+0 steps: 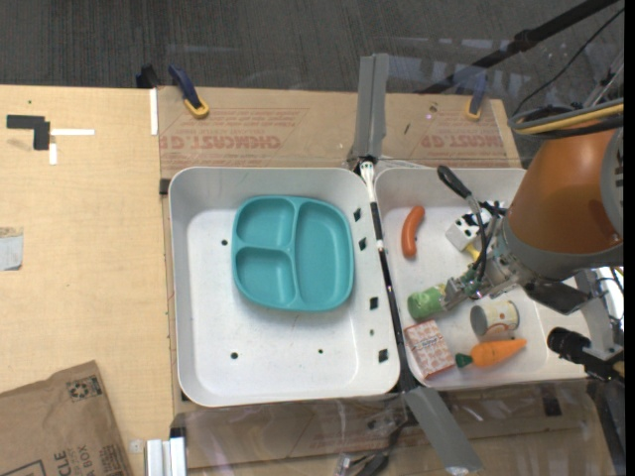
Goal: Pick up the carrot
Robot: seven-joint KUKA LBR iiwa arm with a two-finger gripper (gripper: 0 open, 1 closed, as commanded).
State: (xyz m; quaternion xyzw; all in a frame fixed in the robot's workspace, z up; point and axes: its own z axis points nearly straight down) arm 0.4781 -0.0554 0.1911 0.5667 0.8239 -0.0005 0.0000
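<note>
Carrot point(497, 352) lies nearly crosswise in right bin point(437, 188), tip right, slightly raised; green end left. Tool point(474, 284) above-left of it; finger state indiscernible.

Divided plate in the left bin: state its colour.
Teal, the divided plate shows plainly in the camera view.

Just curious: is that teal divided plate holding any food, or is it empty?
Empty. The teal plate in the left bin shows three bare compartments; the carrot lies in the right bin.
</note>
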